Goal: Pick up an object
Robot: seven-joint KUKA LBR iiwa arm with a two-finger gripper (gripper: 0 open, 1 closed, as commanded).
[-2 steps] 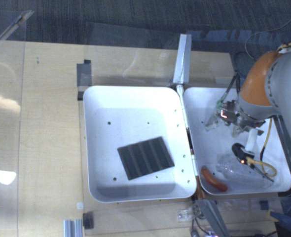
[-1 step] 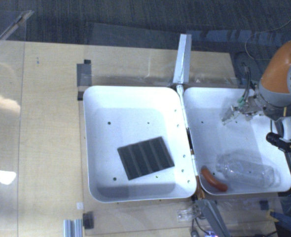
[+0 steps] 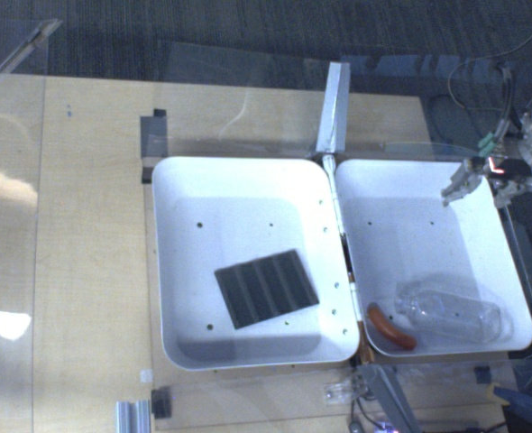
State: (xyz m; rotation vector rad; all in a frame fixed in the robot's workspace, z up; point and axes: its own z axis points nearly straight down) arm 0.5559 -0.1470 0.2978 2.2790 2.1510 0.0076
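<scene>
My gripper (image 3: 475, 197) hangs over the far right corner of the right bin (image 3: 401, 197), its two fingers spread open with nothing between them. A clear plastic bottle (image 3: 451, 312) lies on its side near that bin's front edge, well below the gripper in the view. Beside the bottle, in the front left corner, rests a red-orange sausage-shaped object (image 3: 390, 327). A black ribbed rectangular mat (image 3: 266, 289) lies flat in the left bin (image 3: 185, 242), turned at a slight angle.
A metal divider post (image 3: 333, 106) stands at the back between the two bins. Cables loop above the arm at the upper right. The wooden bench (image 3: 68, 242) stretches left of the bins, under a clear sheet.
</scene>
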